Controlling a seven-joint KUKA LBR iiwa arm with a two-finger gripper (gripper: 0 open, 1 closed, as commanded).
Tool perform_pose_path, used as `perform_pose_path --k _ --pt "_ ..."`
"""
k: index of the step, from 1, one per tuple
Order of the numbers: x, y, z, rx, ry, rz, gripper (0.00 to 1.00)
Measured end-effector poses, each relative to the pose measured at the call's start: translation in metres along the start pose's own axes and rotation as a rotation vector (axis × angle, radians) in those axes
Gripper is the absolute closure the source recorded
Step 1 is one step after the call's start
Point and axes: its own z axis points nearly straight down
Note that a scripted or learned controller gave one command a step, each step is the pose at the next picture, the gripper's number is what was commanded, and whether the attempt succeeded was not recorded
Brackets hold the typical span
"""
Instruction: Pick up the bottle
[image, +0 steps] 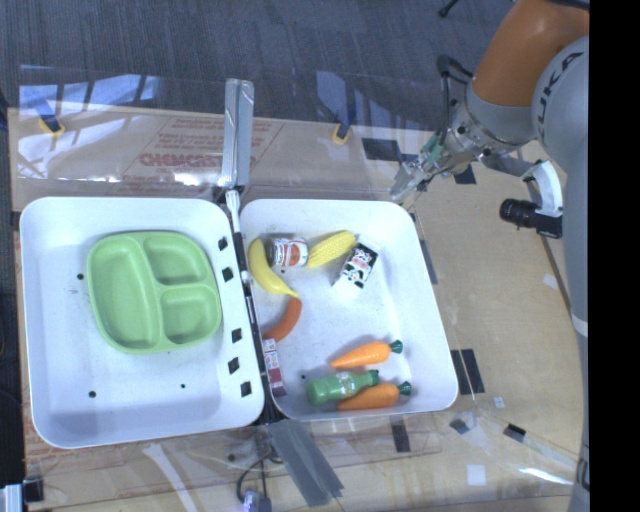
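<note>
Green bottle (341, 386) lying on its side near the front edge of the right bin (425, 300), touching a carrot (372, 397) just in front, a second carrot (364, 353) just behind. Toward the bin's back edge: banana (265, 272), small can (289, 252), corn cob (331, 248), black-and-white carton (355, 266); a sausage (284, 319) by the left wall. Green divided plate (153, 290) in the left bin (50, 400). Gripper (415, 178) above the right bin's back right corner, nothing held; jaws spread or pressed together, cannot tell

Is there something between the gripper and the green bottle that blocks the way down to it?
Nothing lies over the bottle. Two carrots flank it closely. The gripper is above the right bin's far corner.
</note>
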Motion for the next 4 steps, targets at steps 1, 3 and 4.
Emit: perform_pose_path --k 1,3,4 --pt "-0.005 -0.001 -0.107 0.0 0.0 -0.014 1.0" --pt "0.059 0.021 -0.095 0.01 0.006 0.111 1.0" --pt "0.059 0.022 -0.107 0.008 0.003 0.107 1.0"
